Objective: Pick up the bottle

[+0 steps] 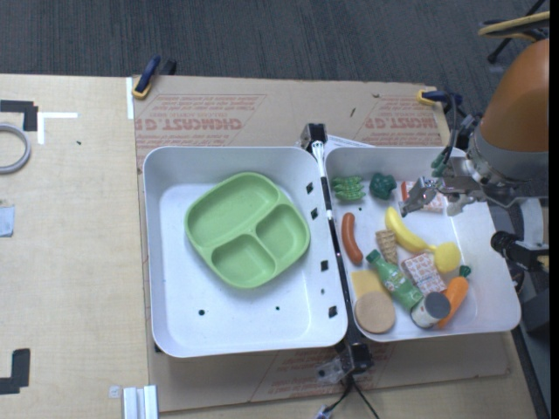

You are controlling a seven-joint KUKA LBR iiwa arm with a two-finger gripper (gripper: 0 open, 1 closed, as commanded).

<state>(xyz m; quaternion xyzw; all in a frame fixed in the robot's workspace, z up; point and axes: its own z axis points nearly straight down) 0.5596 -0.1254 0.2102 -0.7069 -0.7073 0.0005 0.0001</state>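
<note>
Dark carpet is showing beyond the bench [70, 234], which is carrying two white bins side by side. A green divided plate [248, 229] is lying in the left bin [166, 321]. In the right bin [498, 312], the bottle [395, 278] is lying on its side among toy foods, between a sausage [352, 237] and a carrot [453, 298]. The fingers [419, 195] are hovering spread and released above the bin's far side, near a banana [405, 232], well apart from the bottle.

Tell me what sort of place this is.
Probably a robotics lab test bench: two white bins on clamped cardboard, toy food such as a banana and the bottle, and the arm's hand over the right bin.
</note>
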